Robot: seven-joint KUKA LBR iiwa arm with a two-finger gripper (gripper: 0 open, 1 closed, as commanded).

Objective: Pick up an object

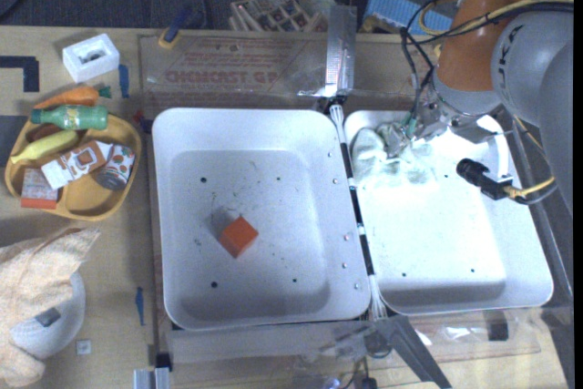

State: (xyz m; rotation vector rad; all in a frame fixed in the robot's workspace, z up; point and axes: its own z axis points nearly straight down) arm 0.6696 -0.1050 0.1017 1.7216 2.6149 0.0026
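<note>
Orange cube point(240, 236) lies alone in our left bin point(182, 150).
Our gripper point(401, 139) hovers over the right bin point(510, 287); we cannot tell its jaw state.

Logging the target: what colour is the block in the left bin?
Orange block, seen in the camera view.

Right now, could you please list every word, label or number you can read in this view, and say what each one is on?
"CHOMCAST G..." or similar, in faint red letters on the clear plastic sheet behind the left bin: blurred, so the reading is uncertain.
Printed packets in the yellow bowl: too small to read.
White box at upper left: label too blurred to read.
Orange cube in the left bin: no markings.
</note>
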